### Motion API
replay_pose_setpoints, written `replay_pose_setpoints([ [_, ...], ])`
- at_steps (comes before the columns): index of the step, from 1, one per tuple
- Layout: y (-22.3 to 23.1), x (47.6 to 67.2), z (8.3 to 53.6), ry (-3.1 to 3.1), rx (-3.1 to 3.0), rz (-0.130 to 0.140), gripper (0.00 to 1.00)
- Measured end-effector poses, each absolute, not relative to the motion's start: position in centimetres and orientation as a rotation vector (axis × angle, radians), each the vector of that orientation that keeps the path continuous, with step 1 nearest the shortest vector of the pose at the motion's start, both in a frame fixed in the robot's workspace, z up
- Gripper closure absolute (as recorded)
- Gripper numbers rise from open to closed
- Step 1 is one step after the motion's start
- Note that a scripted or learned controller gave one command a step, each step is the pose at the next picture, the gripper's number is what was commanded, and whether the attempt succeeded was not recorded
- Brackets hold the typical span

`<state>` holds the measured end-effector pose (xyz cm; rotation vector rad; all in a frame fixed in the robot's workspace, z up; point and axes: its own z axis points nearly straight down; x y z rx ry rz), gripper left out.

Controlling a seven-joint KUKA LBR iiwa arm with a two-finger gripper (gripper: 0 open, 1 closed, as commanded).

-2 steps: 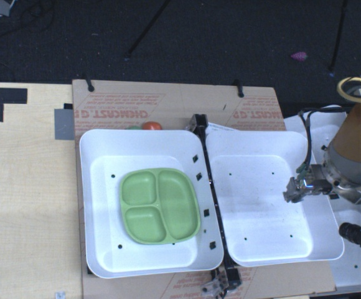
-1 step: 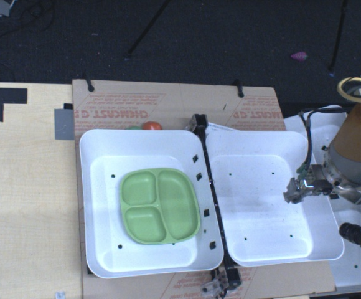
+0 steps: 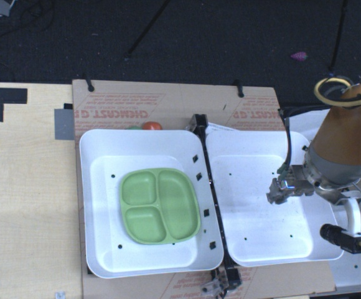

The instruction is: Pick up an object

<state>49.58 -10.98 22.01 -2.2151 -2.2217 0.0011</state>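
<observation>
Pale green plate (image 3: 160,205), white bins (image 3: 99,167), possibly red-orange ball (image 3: 152,126).

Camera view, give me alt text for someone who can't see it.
A grey robot arm with an orange band reaches in from the right, its gripper low over the right white bin. A green divided plate lies flat in the left white bin, and a small red object sits just beyond that bin's far rim.

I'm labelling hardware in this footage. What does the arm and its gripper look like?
The arm is bulky and rounded: an orange-brown band above, a grey wrist section below. A dark cable runs down beside it toward the gripper, a small grey metallic assembly. A yellowish ring sits atop the arm.
</observation>
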Motion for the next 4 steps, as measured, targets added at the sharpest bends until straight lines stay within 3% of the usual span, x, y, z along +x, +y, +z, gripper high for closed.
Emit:
replay_pose_setpoints([
  [2, -1.5, 49.8, 21.5, -2.223, -2.213, 0.002, 1.0],
  [4, 7.8, 51.6, 21.9, -2.223, -2.215, 0.002, 1.0],
])
